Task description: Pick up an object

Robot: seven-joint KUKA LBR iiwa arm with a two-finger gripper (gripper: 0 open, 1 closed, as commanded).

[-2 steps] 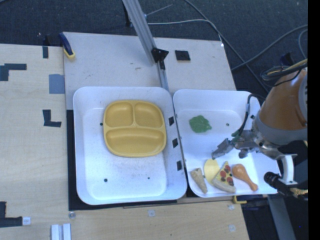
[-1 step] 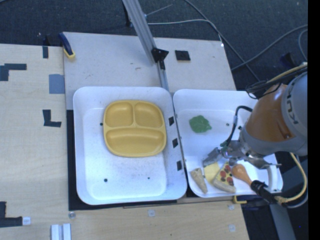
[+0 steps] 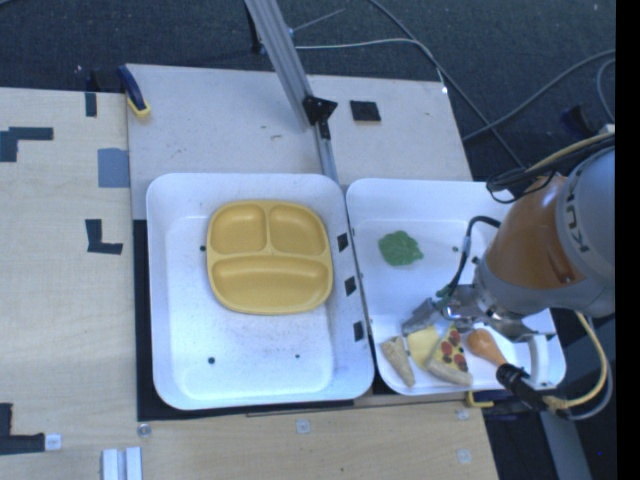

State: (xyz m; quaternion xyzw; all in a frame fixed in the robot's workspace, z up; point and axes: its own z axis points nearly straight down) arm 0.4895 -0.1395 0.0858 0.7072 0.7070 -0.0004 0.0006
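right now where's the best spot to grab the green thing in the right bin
Grip the green lump across its short width, coming straight down from above. It lies low and alone on the right bin floor, apart from the food pieces near the end effector, so both sides are free.

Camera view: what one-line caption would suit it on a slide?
Robot arm's gripper lowered over toy food in the right bin, near a green piece; a yellow divided plate sits in the left bin.
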